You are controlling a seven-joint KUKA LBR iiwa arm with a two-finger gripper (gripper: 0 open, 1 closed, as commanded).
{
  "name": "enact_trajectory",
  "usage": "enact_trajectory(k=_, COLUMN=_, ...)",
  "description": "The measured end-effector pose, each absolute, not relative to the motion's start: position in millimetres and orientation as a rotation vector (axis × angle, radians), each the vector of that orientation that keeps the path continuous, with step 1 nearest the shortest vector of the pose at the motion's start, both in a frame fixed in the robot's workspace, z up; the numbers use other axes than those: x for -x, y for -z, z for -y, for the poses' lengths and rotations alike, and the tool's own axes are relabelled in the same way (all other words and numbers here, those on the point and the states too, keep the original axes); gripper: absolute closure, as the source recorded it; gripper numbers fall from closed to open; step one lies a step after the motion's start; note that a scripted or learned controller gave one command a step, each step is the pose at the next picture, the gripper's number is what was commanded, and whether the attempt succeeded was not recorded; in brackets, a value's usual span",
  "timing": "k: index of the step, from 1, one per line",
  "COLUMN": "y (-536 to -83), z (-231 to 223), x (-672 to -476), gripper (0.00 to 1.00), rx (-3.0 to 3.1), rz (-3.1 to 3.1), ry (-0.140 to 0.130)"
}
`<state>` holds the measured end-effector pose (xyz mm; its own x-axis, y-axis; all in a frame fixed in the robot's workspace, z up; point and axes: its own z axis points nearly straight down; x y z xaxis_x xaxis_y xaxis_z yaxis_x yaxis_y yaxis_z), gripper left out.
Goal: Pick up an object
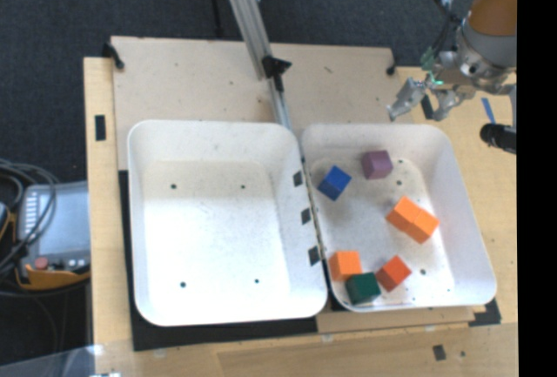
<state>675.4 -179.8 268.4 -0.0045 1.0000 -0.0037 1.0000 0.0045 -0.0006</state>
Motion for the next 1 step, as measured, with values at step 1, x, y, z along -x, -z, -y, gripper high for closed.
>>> enact_trajectory(k=1, y=-205.8, z=183.6, x=-673.9, gripper=0.0, rx=-2.224, rz=-2.223, ry=0.008)
